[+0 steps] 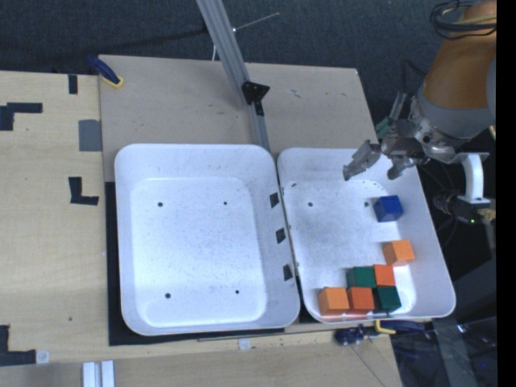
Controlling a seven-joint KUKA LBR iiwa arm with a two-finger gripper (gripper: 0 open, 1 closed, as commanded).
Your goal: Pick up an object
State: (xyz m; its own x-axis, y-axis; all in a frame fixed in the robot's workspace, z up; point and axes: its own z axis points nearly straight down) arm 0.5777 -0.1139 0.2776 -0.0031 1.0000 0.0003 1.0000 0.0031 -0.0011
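Blue and alone, a small cube [388, 208] lies in the right bin [322, 224], right of the frame's centre, just below the gripper [377, 166] and apart from it. The gripper hangs over the bin's upper right part, its two fingers spread wide with nothing between them. Lower right in the same bin sits a cluster: an orange cube [398, 252] beside the wall, then orange blocks [347, 299] and green blocks [362, 277] packed against one another.

Left bin [137, 176] sat on desk [48, 216]; metal pole [230, 47] slanted overhead; black tape marks [76, 190] on desk.
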